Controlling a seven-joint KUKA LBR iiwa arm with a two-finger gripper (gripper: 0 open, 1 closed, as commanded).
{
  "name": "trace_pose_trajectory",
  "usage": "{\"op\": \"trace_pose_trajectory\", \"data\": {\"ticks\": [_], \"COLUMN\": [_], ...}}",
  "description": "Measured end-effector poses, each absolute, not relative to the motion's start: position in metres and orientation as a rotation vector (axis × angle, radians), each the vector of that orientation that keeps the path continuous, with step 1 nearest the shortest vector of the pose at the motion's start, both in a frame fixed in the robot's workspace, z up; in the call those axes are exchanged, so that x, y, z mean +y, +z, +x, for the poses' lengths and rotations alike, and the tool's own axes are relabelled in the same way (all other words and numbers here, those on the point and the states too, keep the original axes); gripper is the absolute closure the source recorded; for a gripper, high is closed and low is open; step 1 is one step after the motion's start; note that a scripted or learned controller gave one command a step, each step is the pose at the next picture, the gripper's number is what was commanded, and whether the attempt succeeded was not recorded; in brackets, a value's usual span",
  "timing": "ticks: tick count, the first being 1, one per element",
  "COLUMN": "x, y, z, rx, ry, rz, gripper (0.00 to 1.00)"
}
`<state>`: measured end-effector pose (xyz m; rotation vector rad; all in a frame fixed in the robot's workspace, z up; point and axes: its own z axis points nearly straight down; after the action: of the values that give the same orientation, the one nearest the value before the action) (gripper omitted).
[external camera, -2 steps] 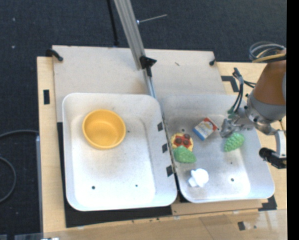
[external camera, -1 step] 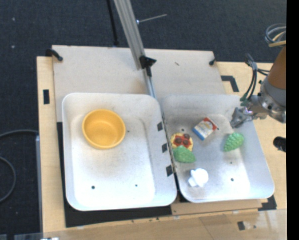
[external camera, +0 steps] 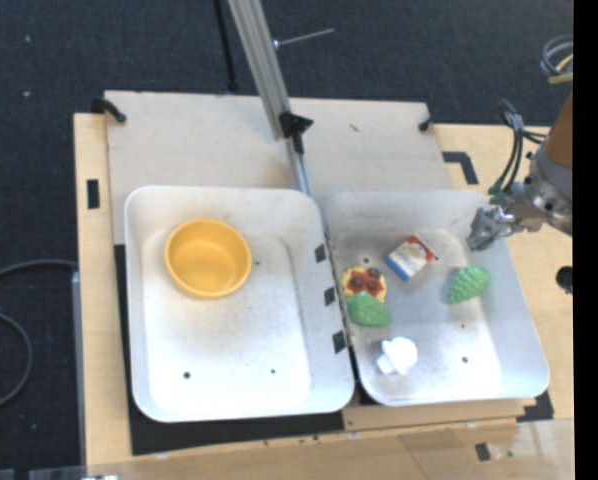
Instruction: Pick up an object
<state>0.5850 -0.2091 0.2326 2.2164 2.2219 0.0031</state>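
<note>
In the right bin [external camera: 499, 363] lie a small red-and-white carton [external camera: 411, 258], a green knobbly toy [external camera: 467, 284], a red-and-yellow patterned piece [external camera: 363, 281] with another green toy [external camera: 369, 312] against it, and a white crumpled object [external camera: 398, 355]. My gripper [external camera: 486, 227] hangs over the right bin's upper right part, above and slightly right of the green knobbly toy [external camera: 467, 284]. Nothing shows between its fingers.
A yellow bowl [external camera: 208, 257] sits in the left bin [external camera: 229, 378], near its upper left. A slanted metal pole [external camera: 264, 63] rises from behind the bins' shared edge. The arm's wrist [external camera: 551, 173] enters from the right edge, with cables beside it.
</note>
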Motion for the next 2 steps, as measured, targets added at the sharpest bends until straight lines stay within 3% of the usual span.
{"op": "trace_pose_trajectory", "data": {"ticks": [1, 2], "x": [-0.156, -0.095], "y": [0.228, 0.232], "z": [0.598, 0.595], "rx": [2.228, 2.231], "ry": [0.002, 0.003], "rz": [2.215, 2.213], "gripper": [1.0, 1.0]}}
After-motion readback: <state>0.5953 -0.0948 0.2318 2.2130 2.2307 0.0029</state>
